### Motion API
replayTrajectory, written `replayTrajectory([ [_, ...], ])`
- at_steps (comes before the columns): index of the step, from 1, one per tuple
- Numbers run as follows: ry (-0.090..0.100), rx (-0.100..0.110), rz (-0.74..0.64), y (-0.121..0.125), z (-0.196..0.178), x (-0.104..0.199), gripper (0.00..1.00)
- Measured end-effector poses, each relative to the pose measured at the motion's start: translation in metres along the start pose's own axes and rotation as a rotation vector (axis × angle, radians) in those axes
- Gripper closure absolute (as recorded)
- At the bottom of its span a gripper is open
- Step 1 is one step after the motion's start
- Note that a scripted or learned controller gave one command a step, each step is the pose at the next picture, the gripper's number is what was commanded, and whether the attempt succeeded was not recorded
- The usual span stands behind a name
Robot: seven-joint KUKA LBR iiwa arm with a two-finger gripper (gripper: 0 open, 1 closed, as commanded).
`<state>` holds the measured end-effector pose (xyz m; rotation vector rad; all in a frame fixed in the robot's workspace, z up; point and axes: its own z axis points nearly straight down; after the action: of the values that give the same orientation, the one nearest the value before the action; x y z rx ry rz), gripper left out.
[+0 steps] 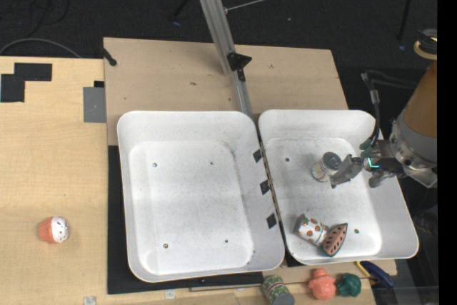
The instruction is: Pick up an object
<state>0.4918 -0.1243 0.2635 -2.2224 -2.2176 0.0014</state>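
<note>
From above, the arm [421,118] comes in from the right and hangs over the right bin [389,239], its gripper [357,171] low over the bin's middle. The two dark fingers [345,172] stand spread apart, nothing between them. Just left of the gripper, close to one fingertip though I can't tell if they touch, sits a small round grey cap [330,161] with a pale disc [320,171] beside it on the bin floor. Nearer the front of the right bin lies a spotted white cup [310,228] on its side, touching a reddish-brown shell [335,239] that leans against it. The left bin [136,132] sits right beside the right bin, the two rims meeting along a seam with black clips. Outside the right bin, by its front edge, there's a dark can [273,289], a pink toy [322,284] and a green toy [349,284] in a row. Far off on the wooden bench beyond the left bin lies an orange ball [53,230].
</note>
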Motion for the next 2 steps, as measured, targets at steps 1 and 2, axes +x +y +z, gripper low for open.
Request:
replayTrajectory([
  [1, 0.001, 0.006, -0.002, 0.006, 0.047, -0.003, 0.0],
  [2, 0.001, 0.006, -0.002, 0.009, 0.091, -0.004, 0.0],
])
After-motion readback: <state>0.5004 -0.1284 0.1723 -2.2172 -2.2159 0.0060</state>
